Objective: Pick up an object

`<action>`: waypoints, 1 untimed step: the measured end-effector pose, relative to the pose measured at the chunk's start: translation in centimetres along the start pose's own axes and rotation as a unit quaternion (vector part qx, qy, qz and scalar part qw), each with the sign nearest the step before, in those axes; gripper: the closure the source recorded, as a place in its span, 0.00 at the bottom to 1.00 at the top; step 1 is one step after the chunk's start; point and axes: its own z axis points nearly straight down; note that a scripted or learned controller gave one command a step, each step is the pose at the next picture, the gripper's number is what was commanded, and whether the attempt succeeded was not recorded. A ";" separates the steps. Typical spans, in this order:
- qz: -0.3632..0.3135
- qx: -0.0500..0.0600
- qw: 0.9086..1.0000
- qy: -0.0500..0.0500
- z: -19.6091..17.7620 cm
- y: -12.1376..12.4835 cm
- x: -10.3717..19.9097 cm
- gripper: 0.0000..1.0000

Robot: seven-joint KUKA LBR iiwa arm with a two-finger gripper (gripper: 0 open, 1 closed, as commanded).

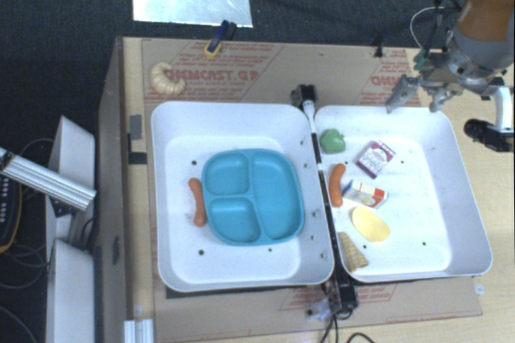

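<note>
- Gripper (pixel 418 97) hangs over the right bin's (pixel 463 172) far edge, fingers spread, grasping nothing.
- Purple packet (pixel 375 158) (lying tilted) sits mid-bin.

Claw (pixel 418 94) hangs over far rim of right bin (pixel 463 172). In that bin, below-left of claw: pepper (pixel 332 142) nearest divider, packet (pixel 375 159) right of it, then sausage (pixel 336 184) w/ small box (pixel 366 193) beside, chip (pixel 370 225), cone (pixel 352 250) at near edge. Left bin (pixel 173 172), farther left: tray (pixel 251 196) centred, 2nd sausage (pixel 196 202) touching tray's left side.
</note>
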 end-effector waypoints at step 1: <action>0.001 0.001 1.000 0.000 13.7 -2.7 0.1 0.00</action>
